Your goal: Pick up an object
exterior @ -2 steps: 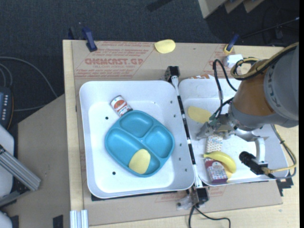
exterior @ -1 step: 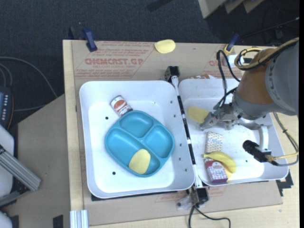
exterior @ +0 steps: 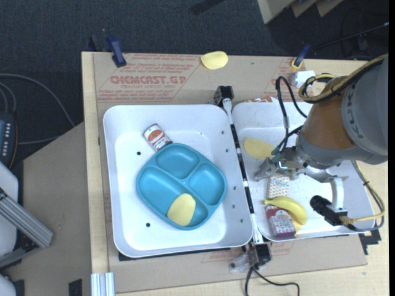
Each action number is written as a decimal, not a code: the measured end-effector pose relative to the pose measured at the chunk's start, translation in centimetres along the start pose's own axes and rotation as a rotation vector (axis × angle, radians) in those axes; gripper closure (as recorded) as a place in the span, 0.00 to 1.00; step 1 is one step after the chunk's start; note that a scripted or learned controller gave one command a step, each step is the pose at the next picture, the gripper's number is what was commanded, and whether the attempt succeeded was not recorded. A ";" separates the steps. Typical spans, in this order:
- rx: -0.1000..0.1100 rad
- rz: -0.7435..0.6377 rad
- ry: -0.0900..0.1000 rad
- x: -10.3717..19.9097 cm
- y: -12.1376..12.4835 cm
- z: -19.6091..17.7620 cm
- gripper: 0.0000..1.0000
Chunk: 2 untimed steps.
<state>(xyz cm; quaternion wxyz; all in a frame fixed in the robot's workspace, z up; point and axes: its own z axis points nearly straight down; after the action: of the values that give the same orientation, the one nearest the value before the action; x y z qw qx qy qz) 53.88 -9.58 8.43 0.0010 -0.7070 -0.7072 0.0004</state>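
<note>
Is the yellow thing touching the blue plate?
Touching. The camera view shows the yellow thing lying inside the front compartment of the blue plate, resting on it.

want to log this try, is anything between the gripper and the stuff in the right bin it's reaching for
Nothing visible is in the way. The gripper is low in the right bin, with the yellow piece just beside it, the small patterned packet right below it, and the banana a little further down. No object lies between them.

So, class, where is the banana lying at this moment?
The banana lies in the right bin, toward its near end, just above a small red packet and below the gripper.
</note>
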 end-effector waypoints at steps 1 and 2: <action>0.000 0.000 0.000 -0.2 -0.8 0.0 0.00; 0.000 0.001 0.000 0.0 -6.0 0.0 0.00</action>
<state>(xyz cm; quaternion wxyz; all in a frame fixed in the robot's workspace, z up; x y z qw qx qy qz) 47.85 -9.59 8.41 0.0009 -0.7073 -0.7069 0.0004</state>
